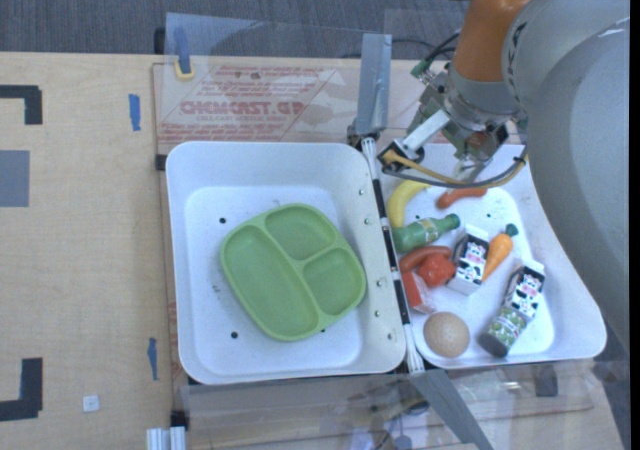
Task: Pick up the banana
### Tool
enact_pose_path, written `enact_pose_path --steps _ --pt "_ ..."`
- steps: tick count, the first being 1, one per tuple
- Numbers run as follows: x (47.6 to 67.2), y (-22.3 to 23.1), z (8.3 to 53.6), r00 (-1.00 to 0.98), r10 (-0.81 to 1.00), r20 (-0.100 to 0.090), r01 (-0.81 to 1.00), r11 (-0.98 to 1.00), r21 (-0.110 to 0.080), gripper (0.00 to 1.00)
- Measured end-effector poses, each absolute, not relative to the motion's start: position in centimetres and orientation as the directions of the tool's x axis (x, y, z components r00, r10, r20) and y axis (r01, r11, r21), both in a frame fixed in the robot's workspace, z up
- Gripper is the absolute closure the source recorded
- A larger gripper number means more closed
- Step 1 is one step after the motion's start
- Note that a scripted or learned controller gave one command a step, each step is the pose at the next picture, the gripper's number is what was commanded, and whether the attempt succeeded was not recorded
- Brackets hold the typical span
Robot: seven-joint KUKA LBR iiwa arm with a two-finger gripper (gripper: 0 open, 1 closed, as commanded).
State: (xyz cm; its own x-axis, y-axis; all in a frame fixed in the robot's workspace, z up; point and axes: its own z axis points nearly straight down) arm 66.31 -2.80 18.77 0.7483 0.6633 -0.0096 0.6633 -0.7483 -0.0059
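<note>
Two bins, nine things tallied.
Two white bins: one [190,238] at nine o'clock, one [575,323] at three. One green plate [292,271]. One banana [402,200], one green bottle [425,232], one carrot [497,250], one chili [460,196], one red pepper [430,266], one egg [446,334], two cartons [470,260], [515,310].

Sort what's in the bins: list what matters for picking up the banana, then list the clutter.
For the job:
banana
gripper
right bin

Just lying about:
green bottle
carrot
milk carton
egg
green divided plate
left bin
</note>
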Motion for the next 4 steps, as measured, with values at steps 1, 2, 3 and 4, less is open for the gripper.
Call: enact_pose_path --steps 1,2,3,4 --pt "62.5 4.3 18.1 0.740 0.673 -0.006 0.673 -0.740 -0.006 0.00" --pt "66.2 7.2 18.1 0.675 0.738 -0.004 0.738 -0.675 -0.002 0.00" --pt "61.2 -0.1 18.1 0.629 0.778 -0.005 0.778 -0.629 -0.006 0.00" --pt "65.5 8.1 18.1 0.475 0.880 -0.002 0.880 -0.475 -0.003 0.00"
